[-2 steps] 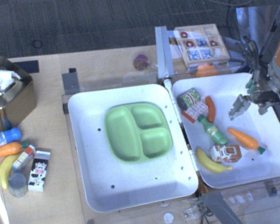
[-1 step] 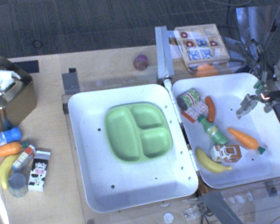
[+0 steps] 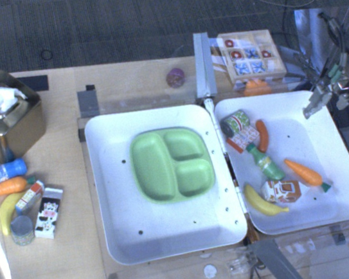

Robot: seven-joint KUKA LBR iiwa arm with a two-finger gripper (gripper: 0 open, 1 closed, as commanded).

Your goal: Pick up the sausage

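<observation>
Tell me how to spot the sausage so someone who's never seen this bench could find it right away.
Look in the right white bin, at the cluster of toy food near its left wall. The sausage lies at the cluster's upper right, beside a small carton and above the green bottle. It is a short, blunt, reddish-orange cylinder, unlike the tapered, green-tipped carrot lower right.

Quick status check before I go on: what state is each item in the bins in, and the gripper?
sausage: lying in the right bin, not held
green bottle: lying on its side
carrot: lying flat, apart from the bottle
banana: lying by the bin's near edge
green tray: right way up in the left bin
gripper: over the right bin's far right corner, holding nothing
</observation>
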